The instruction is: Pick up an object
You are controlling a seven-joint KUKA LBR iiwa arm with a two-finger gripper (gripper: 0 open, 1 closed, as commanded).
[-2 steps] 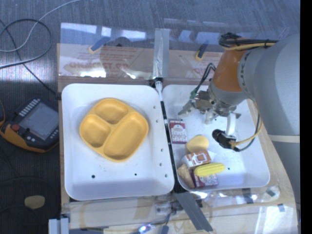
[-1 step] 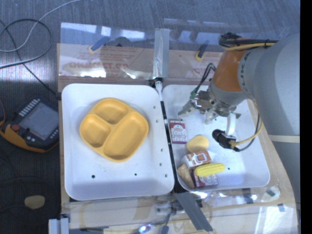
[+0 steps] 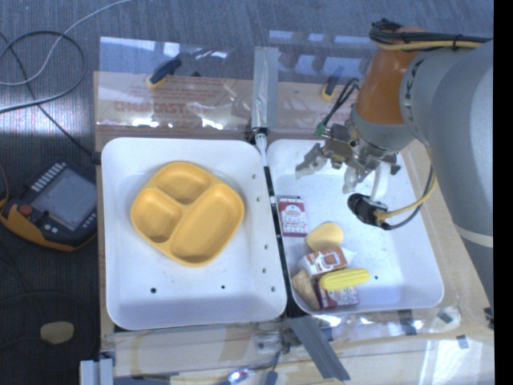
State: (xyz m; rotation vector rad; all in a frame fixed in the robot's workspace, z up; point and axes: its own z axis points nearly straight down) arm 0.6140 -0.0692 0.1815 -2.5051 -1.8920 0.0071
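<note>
Reached in from the right, grey arm point(image 3: 457, 95) cut off at the frame edge, hiding the right bin's point(image 3: 401, 247) far corner. Stood on a bench point(image 3: 128, 103) over blue-grey carpet point(image 3: 48, 22), both white bins side by side. Lay in the left bin point(image 3: 120, 295), a yellow divided plate point(image 3: 187, 212). Hovered over the right bin's upper part, hand point(image 3: 341, 167) spread, pinching nothing. Clustered near the bin's front-left corner: red card point(image 3: 292, 216), yellow round piece point(image 3: 325, 236), small carton point(image 3: 326, 261), corn cob point(image 3: 345, 278). Rested left on the floor, a pendant point(image 3: 52, 207)
</note>
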